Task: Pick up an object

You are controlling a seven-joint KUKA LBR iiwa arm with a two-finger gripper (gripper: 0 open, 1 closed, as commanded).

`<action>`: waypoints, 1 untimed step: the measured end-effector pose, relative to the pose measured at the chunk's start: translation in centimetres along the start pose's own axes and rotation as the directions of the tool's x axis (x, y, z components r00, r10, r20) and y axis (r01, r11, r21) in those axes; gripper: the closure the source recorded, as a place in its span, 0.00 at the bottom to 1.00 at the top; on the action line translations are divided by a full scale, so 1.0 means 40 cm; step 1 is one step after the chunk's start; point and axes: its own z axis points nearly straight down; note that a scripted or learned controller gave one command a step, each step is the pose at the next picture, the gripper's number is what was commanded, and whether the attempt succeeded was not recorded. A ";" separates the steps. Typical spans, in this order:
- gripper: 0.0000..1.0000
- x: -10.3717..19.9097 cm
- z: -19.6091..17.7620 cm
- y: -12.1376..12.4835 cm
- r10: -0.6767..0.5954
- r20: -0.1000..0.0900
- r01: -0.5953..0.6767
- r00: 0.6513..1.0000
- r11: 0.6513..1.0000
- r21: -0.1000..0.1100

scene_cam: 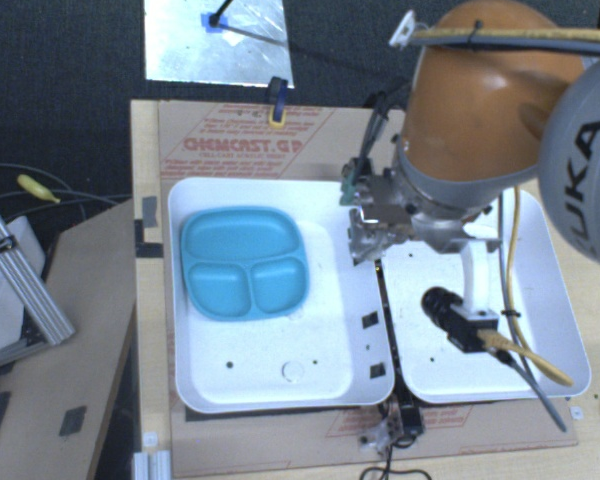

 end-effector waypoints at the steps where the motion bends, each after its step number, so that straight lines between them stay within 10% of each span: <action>1: 1.00 0.148 -0.069 0.001 -0.009 -0.005 0.009 1.000 1.000 -0.010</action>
